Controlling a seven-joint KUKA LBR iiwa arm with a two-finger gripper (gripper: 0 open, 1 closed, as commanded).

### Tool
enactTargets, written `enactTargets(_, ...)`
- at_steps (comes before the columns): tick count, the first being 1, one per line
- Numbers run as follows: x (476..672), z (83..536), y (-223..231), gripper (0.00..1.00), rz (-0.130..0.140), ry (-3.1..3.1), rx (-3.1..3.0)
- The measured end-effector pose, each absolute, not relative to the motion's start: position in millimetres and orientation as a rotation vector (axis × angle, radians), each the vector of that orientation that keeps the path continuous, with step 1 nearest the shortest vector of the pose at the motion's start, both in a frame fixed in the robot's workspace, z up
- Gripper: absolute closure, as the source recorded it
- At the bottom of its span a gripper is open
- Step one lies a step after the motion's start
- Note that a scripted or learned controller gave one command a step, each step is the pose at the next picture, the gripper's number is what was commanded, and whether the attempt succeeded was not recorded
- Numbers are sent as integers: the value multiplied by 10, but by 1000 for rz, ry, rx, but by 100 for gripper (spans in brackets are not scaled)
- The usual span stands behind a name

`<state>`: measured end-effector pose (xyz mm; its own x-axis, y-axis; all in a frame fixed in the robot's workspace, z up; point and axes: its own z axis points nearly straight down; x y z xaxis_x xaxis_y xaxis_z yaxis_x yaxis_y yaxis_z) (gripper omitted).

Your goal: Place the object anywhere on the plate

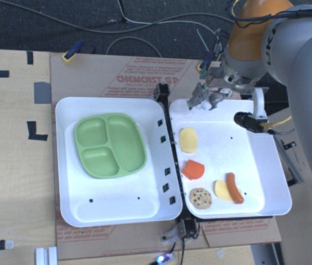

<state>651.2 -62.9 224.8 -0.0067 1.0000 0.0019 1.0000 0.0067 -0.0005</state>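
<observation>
A green plate (110,145) with three compartments lies in the left bin (78,203). The right bin (266,164) holds a pale yellow oval piece (188,139), an orange-red wedge (193,169), a chocolate-chip cookie (200,198), a yellow slice (221,190) and a red sausage (234,187) lying partly on that slice. My gripper (204,100) hangs over the back left corner of the right bin, above and behind the yellow oval piece. Its fingers are spread apart and nothing is between them.
A black divider (168,148) with clips runs between the two bins. Cables (144,21) trail across the dark floor behind the bench. The arm's grey body and orange band (255,15) fill the upper right. Cardboard (139,76) lies under the bins.
</observation>
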Motion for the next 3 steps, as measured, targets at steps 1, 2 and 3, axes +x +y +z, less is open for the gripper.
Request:
enactTargets(1, 6454, 2156, -94, 100, 2, -2226, -2213)
enactTargets(2, 6509, 2241, 523, 100, -1, -2228, -2212)
enactTargets(3, 6445, 2224, 1145, 100, 1, -2228, -2212)
